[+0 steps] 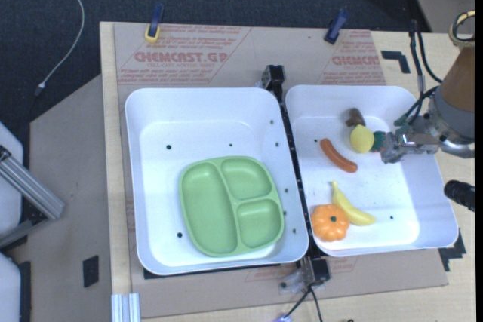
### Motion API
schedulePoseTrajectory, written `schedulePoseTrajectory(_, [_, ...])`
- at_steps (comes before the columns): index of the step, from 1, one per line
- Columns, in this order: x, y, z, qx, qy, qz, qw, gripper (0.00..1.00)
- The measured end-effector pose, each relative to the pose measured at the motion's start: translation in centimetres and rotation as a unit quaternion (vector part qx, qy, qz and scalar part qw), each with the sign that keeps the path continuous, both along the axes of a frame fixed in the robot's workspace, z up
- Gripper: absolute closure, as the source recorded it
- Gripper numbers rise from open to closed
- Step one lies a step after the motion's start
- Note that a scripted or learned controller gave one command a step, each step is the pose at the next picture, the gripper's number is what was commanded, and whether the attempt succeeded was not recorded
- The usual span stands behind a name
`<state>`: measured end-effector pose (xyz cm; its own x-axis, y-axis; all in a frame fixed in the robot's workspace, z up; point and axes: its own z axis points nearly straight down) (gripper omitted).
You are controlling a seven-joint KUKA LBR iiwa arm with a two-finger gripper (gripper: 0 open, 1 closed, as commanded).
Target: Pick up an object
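You see two white bins: the left bin carries a green divided tray. In the right bin, the gripper sits near the right edge beside a yellow ball; grip state: can't tell. A sausage lies mid-bin, w/ banana & orange pumpkin at the front-left corner.

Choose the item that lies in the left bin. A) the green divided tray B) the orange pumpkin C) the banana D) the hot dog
A: the green divided tray sits alone in the left bin, while the banana, hot dog and pumpkin lie in the right bin.
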<state>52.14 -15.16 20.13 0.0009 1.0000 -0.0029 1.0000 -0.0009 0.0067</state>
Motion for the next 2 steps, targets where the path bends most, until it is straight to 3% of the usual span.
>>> schedulePoseTrajectory(1, [0.1,0.0,3.2,0.0003,0.001,0.001,1.0,1.0])
schedulePoseTrajectory(2, [3.0,5.0,2.2,0.0012,0.002,0.003,1.0,1.0])
